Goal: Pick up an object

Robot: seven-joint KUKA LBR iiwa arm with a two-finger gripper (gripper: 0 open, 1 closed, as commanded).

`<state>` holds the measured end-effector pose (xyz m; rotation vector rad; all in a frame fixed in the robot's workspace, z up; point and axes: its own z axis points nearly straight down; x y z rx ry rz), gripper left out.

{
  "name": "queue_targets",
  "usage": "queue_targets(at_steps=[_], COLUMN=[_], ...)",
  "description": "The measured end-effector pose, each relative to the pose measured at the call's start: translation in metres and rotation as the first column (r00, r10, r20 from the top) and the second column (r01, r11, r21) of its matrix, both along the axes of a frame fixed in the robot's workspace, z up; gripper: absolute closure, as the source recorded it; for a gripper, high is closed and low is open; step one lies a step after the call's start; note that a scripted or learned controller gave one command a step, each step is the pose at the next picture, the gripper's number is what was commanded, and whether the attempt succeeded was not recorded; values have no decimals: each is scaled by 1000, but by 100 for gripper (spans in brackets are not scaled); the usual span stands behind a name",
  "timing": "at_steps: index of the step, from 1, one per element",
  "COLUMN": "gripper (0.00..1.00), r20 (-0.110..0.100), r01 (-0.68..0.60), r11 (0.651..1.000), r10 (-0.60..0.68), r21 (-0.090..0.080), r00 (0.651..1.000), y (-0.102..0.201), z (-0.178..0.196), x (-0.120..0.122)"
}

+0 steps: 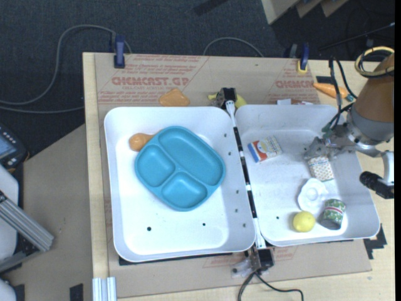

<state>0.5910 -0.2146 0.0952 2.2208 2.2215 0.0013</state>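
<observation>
My gripper [326,147] hangs low in the right bin [276,121], near its right wall, with the grey arm and orange band rising behind it. A small patterned packet [320,167] lies directly below and in front of the gripper; I cannot tell whether they touch. A red, white and blue box [265,149] lies to the left. Toward the front of this bin lie a white cup-like piece [311,195], a yellow ball [304,221] and a green can [333,213].
The left bin [125,212] holds a blue divided plate [180,167] with an orange item [139,141] at its back left edge. On the bench behind the bins lie an orange piece [173,97] and a carrot-like piece [326,89]. Cables run at the right.
</observation>
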Motion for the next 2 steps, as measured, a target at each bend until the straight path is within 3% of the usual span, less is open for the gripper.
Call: queue_targets(at_steps=[1, 2], gripper=[100, 100], r20=[-5, 4], r01=[-2, -7], r11=[1000, 1000], r10=[2, 7], r21=[2, 1], r00=[1000, 1000], y=[56, 151], z=[-11, 94], x=[-38, -64])
